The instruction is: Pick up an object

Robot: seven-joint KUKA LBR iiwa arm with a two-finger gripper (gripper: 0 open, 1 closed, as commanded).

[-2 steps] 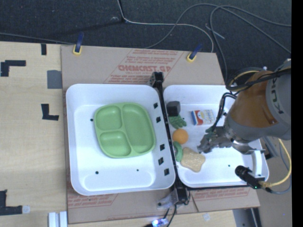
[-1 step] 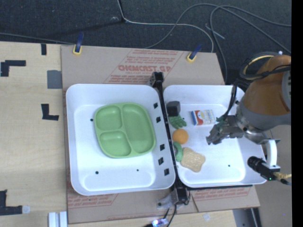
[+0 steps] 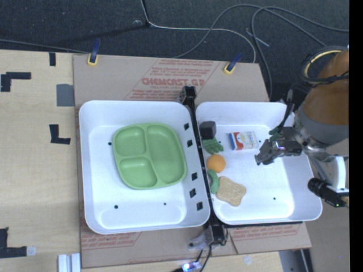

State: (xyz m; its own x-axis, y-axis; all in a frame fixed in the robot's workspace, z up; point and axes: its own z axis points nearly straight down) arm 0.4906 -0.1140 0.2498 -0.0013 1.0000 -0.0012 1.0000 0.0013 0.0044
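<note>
Two white bins [image 3: 91,169]; one green plate [image 3: 150,154]; one orange [image 3: 216,163]; jaws [image 3: 264,156] state unclear.

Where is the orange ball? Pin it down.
The orange ball lies in the right bin, near its left wall, between the green toy above and the bread slice below.

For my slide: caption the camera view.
Gripper hovers over right bin near carton, orange, toast; green plate left.

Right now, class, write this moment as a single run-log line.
gripper: above right bin, holding nothing seen | nearest: small carton | also there: orange, toast | left bin: green plate
</note>
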